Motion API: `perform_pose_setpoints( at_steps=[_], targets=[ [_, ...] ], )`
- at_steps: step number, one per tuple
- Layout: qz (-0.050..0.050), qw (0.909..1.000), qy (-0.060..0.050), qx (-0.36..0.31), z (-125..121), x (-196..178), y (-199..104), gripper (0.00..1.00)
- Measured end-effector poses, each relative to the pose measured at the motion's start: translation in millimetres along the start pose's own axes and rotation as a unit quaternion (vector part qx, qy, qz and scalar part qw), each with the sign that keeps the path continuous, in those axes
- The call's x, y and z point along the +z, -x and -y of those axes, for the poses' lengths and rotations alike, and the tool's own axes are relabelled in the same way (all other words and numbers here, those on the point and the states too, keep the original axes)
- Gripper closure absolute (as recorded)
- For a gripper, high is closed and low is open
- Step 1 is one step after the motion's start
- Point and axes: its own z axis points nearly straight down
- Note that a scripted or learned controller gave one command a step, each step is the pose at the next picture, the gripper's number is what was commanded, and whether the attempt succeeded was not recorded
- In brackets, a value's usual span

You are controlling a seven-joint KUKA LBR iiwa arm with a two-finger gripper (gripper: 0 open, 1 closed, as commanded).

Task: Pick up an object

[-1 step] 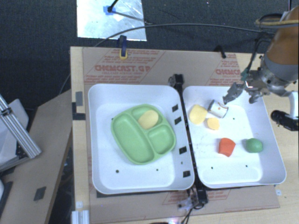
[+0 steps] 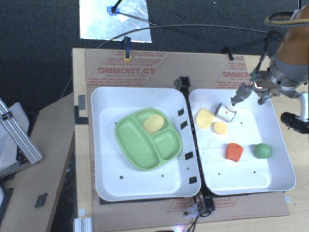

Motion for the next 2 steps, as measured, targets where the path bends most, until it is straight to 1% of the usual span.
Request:
perform_pose_setpoints(
  at_steps=[1,2],
  targets=[
    [0.0,1.0,-0.001,0.0,0,43,-7,0.0],
    [0.0,1.0,-0.002,0.001,-4,104,-2,0.0]
  ],
)
